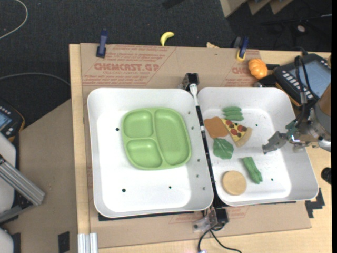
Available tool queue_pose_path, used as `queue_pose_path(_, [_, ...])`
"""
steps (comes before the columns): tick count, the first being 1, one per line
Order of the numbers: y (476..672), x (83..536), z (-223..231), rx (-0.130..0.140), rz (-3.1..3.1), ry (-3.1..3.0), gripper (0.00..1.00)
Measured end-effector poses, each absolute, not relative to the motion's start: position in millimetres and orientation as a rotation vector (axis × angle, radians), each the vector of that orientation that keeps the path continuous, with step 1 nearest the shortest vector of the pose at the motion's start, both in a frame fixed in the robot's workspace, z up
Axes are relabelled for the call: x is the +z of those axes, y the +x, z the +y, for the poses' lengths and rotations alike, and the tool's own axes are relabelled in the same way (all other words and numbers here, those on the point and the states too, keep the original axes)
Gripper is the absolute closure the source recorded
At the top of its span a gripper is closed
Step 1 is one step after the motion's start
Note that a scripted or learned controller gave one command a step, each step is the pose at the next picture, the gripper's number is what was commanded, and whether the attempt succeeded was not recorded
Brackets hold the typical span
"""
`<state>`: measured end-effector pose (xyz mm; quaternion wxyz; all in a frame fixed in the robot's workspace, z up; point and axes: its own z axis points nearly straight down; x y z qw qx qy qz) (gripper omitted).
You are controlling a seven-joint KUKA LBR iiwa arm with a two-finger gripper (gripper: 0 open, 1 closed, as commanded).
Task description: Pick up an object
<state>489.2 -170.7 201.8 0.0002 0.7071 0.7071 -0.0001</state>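
The right bin (295, 181) holds several toy foods: a pizza slice (237, 131), a brown bun piece (214, 126), a green pea pod (231, 112), a green leaf (223, 148), a green pickle (252, 169) and a round tan cookie (234, 183). My gripper (278, 137) hangs over the right side of this bin, right of the pizza slice and above the pickle. Its fingers are spread apart, open, with nothing between them. The arm comes in from the right edge.
The left bin (105, 183) carries a green divided plate (156, 138). Outside the bins, a small orange (257, 68) and a yellow banana (166, 37) lie on the bench's far edge, near two blue clamps (101, 44). A dark device (303, 78) sits at the back right.
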Motion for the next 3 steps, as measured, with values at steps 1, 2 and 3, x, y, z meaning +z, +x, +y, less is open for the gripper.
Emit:
queue_pose_path(1, [504.2,357.9,-108.6,0.020,2.221,2.200,0.00])
queue_pose_path(2, [502.5,359.4,-112.3,0.004,2.219,2.216,1.00])
queue_pose_path(3, [492.5,361.7,-30.7,0.001,2.234,2.213,1.00])
